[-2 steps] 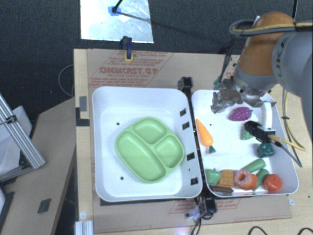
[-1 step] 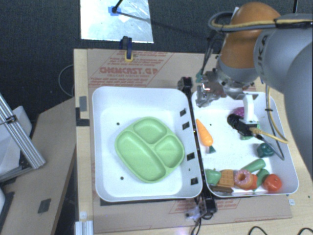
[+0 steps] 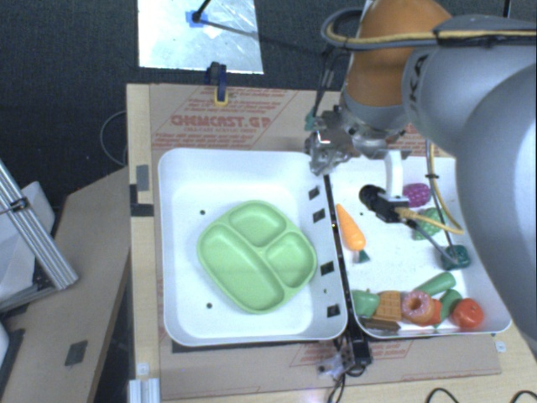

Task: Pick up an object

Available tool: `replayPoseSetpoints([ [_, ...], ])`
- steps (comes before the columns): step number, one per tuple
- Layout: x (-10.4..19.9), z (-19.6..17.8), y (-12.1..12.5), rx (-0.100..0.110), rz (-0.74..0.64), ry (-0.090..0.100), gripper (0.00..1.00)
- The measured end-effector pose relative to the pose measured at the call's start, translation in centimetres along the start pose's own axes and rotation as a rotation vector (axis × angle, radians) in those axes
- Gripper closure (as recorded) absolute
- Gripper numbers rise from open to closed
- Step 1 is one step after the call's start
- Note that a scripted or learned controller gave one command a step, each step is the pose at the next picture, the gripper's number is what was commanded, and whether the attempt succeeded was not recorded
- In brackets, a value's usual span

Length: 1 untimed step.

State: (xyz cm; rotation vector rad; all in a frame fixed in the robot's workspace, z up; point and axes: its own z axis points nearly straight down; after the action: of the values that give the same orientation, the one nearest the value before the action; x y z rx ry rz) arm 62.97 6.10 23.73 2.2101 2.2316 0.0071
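My gripper [image 3: 322, 156] hangs over the far end of the divider [image 3: 329, 250] where the two bins meet, empty as far as I see. Whether it is open or closed I cannot tell, the wrist body blocks it. Nearest pickable thing, in my judgement, is the carrot [image 3: 351, 229]. It lies in the right bin [image 3: 390, 259], just beside the divider, toward the near side of the bench from my gripper and slightly to the view's right. Its long axis runs roughly along the divider, far to near, slanting a bit rightward at the near end, with the thin tip pointing back toward me. So the move turns on coming toward the near edge and down, with the closing direction set across that axis, not along it. The wall right next to the carrot is the risk; a grasp could clip it. Other candidates lie further off: a purple piece [image 3: 417, 194] to the right, and a donut [image 3: 417, 306] and tomato [image 3: 467, 312] in the near corner cluster. The left bin [image 3: 185, 191] has just a green plate [image 3: 256, 254], flat and harder to grab.
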Motion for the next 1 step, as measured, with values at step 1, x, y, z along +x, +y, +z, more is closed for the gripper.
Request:
replayPoseSetpoints([
  [1, 4.81, 0.84, 0.38, 0.001, 0.0, 0.0, 1.0],
])
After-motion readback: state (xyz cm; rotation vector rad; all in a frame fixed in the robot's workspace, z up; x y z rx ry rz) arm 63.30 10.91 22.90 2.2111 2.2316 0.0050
